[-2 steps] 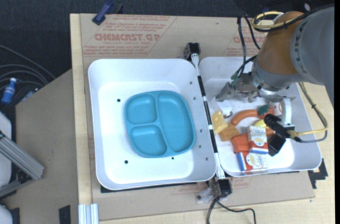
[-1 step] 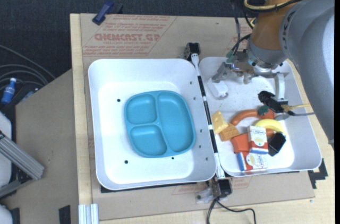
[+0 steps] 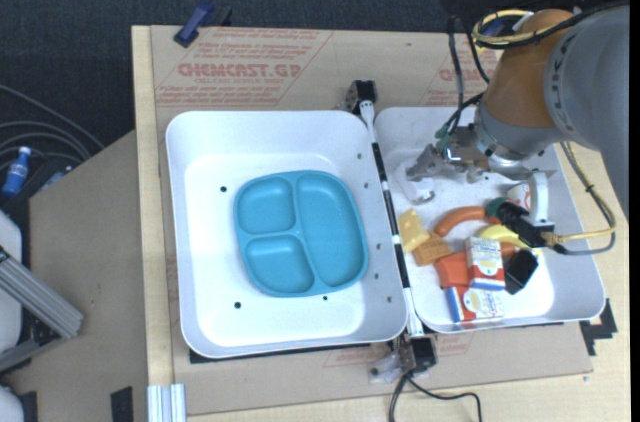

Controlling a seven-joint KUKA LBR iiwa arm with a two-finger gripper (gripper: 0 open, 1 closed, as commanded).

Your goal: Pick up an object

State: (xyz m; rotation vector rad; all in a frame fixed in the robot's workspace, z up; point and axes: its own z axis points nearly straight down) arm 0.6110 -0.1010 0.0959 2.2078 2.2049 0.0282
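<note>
My gripper (image 3: 436, 164) hangs low over the back left part of the right bin (image 3: 575, 295), below the arm's orange band (image 3: 522, 80). Nothing shows in its grasp. Just in front of it lies a pile of small objects: an orange carrot-shaped piece (image 3: 458, 217), a yellow wedge (image 3: 411, 229), an orange block (image 3: 431, 252), a yellow banana-like piece (image 3: 498, 234), a red and white box (image 3: 474, 290) and a black piece (image 3: 520, 270). The arm hides the bin's back right corner.
The left bin (image 3: 195, 160) holds a blue divided plate (image 3: 299, 232) in its middle. The two bins meet along a black-clipped wall (image 3: 385, 200). Cardboard (image 3: 240, 65) covers the bench behind them, with a blue object (image 3: 194, 24) at its far edge. A yellow cable (image 3: 585, 235) crosses the right bin's rim.
</note>
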